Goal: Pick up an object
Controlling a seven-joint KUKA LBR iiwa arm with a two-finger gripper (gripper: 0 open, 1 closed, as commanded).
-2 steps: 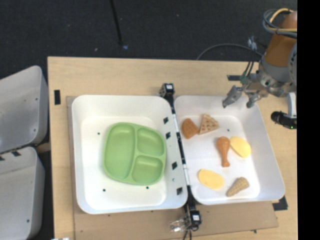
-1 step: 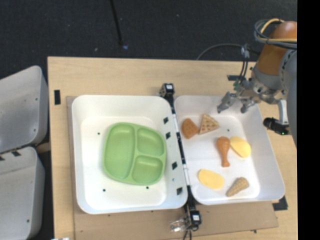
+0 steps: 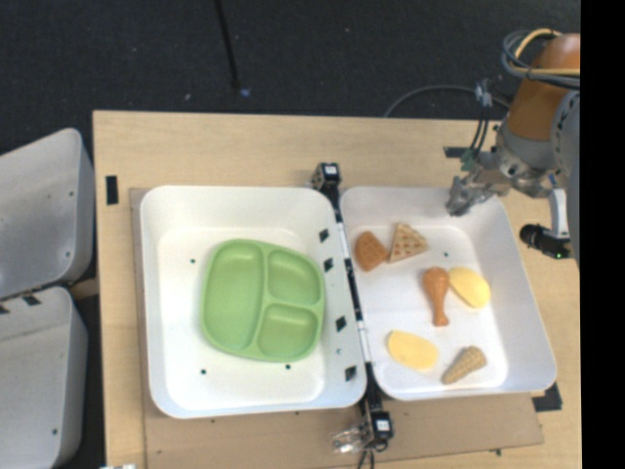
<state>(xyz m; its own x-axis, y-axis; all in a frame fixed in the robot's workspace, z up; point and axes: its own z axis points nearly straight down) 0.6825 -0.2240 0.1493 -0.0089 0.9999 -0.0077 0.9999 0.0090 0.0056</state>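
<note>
- White right bin [image 3: 508, 291] holds every toy food piece untouched, so the pick looks not yet begun.
- Pincer [image 3: 461, 201] hangs over that bin's far corner with nothing between its fingers; how wide it stands I cannot tell.
- Pizza slice [image 3: 406, 242] lies nearest, toward the bin's middle from the pincer; drumstick [image 3: 437, 295] lies beyond it.
- Green tray [image 3: 262, 301] sits in the left bin [image 3: 156, 262].

Six toy food pieces lie flat and apart in the right bin [image 3: 508, 262]. At its far left, a brown croissant-like piece [image 3: 370, 251] sits just beside a pizza wedge [image 3: 406, 242]. Centrally, an orange drumstick [image 3: 438, 294] lies beside a yellow lemon-like piece [image 3: 470, 287]. Nearer, a yellow oval chip [image 3: 412, 350] rests left of a tan cone [image 3: 463, 364].
</note>
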